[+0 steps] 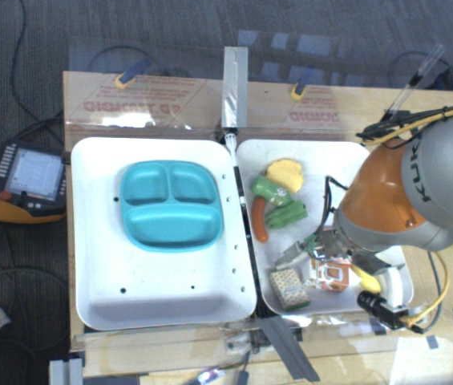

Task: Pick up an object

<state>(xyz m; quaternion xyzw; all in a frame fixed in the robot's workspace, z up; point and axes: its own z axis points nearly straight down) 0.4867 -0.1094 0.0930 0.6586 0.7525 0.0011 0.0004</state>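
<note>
The right bin [346, 152] holds several small items. A yellow lumpy piece [287, 172] lies at the back, with green pieces [278, 201] just in front of it. A slim orange-red piece [259, 218] lies along the bin's left wall. A speckled tan block [289, 287] sits at the front. Beside it is an orange-and-white packet [332, 275], and a yellow item [368, 280] pokes out under the arm. My gripper [313, 252] hangs low in the bin, just above the packet and behind the tan block. The wrist hides most of it.
The left bin [98, 279] bears a teal divided plate [170, 205]. A metal strip [235, 87] stands between the bins at the back. The arm's grey and orange body [386, 195] covers the right bin's right side. Cables [406, 119] run near the back right.
</note>
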